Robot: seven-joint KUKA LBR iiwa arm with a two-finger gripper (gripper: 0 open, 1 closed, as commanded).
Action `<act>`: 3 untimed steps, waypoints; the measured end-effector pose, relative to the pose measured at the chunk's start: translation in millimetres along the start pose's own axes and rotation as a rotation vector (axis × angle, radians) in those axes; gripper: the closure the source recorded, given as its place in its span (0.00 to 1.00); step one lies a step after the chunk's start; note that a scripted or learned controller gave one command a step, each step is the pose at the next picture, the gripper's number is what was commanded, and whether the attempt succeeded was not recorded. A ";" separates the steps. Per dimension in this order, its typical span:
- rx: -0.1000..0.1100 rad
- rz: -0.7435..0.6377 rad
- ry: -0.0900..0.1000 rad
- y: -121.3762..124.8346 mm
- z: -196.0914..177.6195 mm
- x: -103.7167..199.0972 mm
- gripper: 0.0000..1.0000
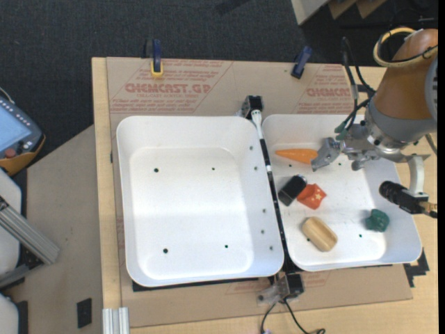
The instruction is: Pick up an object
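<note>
Two shallow white bins sit side by side on a brown board, and only the right bin [400, 252] has anything in it; the left bin [188, 200] shows just a few small dark dots on its floor. In the right one, an orange carrot-shaped piece [297, 156] lies near the top, tapering toward the left, its thick end just beside the gripper [325, 155]. Below it are a small black block [291, 189] touching a red-orange block [312, 196], then a tan rounded loaf-like piece [319, 234], and a dark green lump [377, 220] off to the right. The gripper hangs low over the bin's upper part; whether its fingers are spread or closed, I cannot tell. The board [208, 82] carries red lettering reading roughly "CHEMCAST".
</note>
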State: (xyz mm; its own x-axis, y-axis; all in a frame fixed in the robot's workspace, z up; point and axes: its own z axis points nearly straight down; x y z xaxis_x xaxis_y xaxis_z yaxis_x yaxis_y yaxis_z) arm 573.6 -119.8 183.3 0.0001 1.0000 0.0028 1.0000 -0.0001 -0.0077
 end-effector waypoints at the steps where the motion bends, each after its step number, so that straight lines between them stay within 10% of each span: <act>1: 0.009 0.005 0.003 -96.1 91.3 2.1 0.00; 2: -0.021 -0.003 -0.007 -58.9 -91.4 -6.7 0.00; 3: -0.003 -0.004 -0.001 -17.1 40.5 13.6 0.00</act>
State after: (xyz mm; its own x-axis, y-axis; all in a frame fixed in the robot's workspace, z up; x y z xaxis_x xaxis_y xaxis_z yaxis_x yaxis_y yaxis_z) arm 556.2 -106.1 143.0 -0.0034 1.0000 0.0021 1.0000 0.0034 -0.0044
